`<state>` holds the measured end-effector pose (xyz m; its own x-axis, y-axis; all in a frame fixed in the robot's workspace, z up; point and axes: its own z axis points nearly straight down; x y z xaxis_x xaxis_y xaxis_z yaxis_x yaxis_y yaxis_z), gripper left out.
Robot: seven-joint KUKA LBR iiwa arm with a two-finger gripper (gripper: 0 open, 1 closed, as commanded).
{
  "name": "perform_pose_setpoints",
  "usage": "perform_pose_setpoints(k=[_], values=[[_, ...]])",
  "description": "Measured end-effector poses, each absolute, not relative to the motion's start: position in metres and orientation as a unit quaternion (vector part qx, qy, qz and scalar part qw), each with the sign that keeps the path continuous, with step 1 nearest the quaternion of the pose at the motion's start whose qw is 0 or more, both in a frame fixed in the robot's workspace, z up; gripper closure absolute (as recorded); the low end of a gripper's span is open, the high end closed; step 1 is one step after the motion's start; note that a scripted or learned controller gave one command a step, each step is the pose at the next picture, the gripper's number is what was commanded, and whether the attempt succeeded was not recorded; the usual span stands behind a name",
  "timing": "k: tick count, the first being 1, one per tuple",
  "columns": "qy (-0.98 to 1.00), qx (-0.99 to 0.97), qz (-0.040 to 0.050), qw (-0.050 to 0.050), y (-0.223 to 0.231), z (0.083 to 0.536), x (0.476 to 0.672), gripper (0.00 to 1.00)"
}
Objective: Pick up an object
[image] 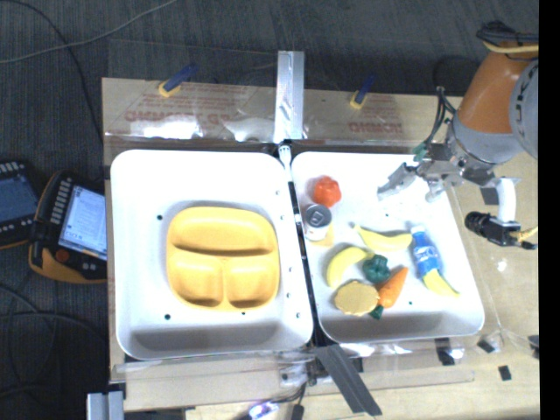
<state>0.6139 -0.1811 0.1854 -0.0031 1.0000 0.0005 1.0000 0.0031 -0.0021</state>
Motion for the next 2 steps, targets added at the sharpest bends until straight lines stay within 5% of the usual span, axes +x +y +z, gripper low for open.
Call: perform_pose_setpoints(k=[1, 2], values=[[-0.688, -0.725, -0.003, 0.003, -0.2128, 0.1045, 0.5656, 0.0], [-0.662, -0.749, -0.0095, -0.006, -0.2068, 0.0948, 0.5567, 0.0]])
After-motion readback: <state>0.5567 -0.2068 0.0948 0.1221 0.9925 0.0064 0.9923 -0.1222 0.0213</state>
